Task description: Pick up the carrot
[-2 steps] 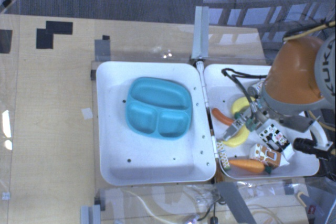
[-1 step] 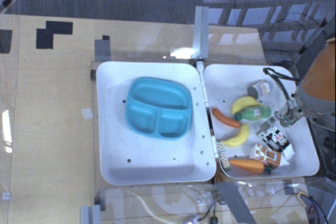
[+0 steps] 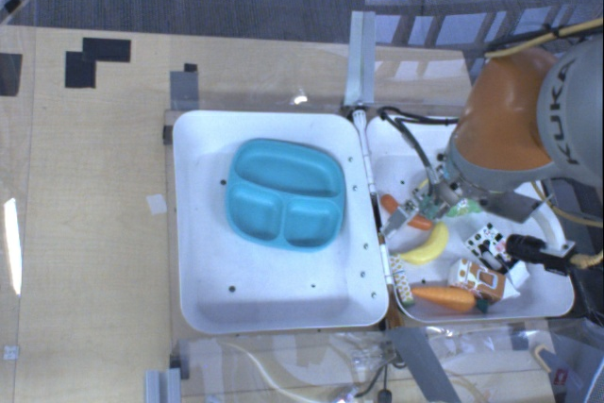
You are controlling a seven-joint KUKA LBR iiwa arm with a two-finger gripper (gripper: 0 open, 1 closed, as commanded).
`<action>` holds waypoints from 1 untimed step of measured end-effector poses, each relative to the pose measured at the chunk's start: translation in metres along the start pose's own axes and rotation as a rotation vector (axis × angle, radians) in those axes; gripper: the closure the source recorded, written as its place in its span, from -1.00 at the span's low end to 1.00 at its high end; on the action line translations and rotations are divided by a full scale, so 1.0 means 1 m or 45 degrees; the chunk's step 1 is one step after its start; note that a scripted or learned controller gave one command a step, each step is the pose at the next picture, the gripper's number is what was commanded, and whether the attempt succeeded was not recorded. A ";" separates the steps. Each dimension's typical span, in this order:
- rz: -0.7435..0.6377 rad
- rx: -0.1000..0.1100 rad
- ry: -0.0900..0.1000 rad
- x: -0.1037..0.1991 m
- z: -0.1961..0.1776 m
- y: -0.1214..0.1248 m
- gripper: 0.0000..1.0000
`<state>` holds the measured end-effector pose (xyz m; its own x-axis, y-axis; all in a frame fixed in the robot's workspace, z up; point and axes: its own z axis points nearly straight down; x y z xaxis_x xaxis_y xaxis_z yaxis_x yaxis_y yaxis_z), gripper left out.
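pale wood bench (image 3: 85, 231) with two white bins side by side. left bin (image 3: 203, 288) holds a blue tray (image 3: 283, 193), well left of the gripper. gripper (image 3: 404, 220) is low in the right bin (image 3: 557, 297) by the dividing wall, fingers a little apart around the tip of a small orange piece (image 3: 401, 212); can't tell if it's actually gripped. banana (image 3: 429, 245) just below the gripper. carrot (image 3: 442, 297) lies further below it near the front rim, flat, untouched. carton (image 3: 477, 278) beside the carrot, black-and-white item (image 3: 486, 245) right of the gripper.
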<state>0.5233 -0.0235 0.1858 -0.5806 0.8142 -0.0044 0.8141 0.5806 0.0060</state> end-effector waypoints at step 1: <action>0.027 0.001 0.000 -0.035 0.000 0.004 -1.00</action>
<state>0.5472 -0.0495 0.1855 -0.5633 0.8262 -0.0046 0.8262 0.5633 0.0051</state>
